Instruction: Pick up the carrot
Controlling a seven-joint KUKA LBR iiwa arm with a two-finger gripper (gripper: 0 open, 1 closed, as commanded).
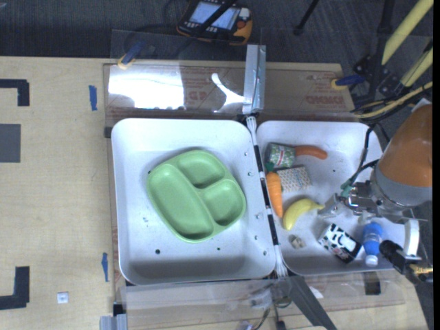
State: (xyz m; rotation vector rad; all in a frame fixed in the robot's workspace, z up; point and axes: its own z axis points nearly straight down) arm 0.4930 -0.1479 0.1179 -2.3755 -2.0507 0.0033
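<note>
The carrot [274,192] is orange and tapered. It lies lengthwise against the left wall of the right bin [344,133], beside the divider. The arm, with its orange band, hangs over that bin's right side. My gripper [349,199] sits low under the wrist, about a hand's width right of the carrot and apart from it. A yellow banana-like fruit [300,212] lies between the two.
The left bin [130,184] holds a green divided plate [196,194]. In the right bin lie a green packet [280,155], an orange-red elongated piece [311,152], a speckled packet [294,178], a black-and-white item [339,243] and a blue bottle [372,239].
</note>
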